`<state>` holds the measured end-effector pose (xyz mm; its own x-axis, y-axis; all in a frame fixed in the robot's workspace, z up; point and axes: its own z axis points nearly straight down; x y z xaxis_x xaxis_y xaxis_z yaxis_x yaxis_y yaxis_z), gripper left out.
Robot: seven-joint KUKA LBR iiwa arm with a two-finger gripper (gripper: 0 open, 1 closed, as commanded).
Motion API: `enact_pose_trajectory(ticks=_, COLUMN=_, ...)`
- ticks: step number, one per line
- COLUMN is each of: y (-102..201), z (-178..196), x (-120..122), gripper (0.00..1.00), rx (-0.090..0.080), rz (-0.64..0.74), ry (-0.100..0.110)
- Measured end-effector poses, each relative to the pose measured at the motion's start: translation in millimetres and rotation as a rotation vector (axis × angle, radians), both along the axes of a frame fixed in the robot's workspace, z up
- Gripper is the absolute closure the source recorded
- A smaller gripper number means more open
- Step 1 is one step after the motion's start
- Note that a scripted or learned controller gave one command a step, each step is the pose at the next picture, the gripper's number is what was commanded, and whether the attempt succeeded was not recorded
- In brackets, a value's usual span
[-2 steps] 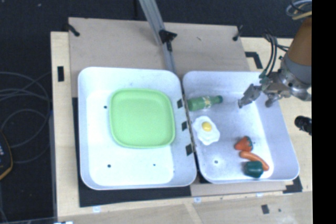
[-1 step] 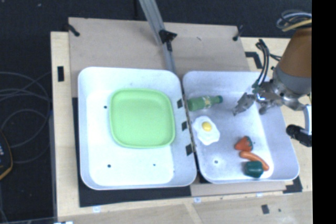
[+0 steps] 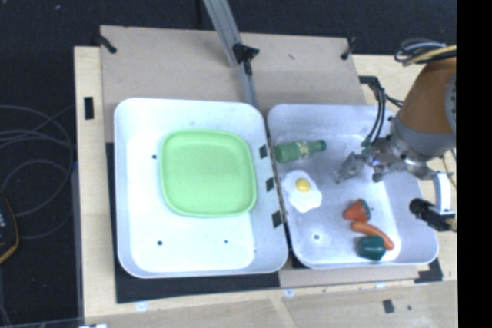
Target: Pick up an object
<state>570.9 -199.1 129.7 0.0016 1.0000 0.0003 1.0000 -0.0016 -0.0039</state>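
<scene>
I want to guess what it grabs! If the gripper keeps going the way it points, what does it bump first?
Probably the fried egg toy. The gripper points left and a little down, with bare bin floor between. The green bottle lies slightly above that line; height is unclear.

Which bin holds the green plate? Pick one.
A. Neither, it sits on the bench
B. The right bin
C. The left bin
C: the green plate lies flat inside the left bin, while the right bin holds the bottle and fried egg.
</scene>
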Motion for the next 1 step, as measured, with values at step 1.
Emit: enact_pose_trajectory(ticks=1, y=-0.1, z=13.1, x=1.7, gripper=1.0, rx=0.0, rz=0.0, ry=-0.006)
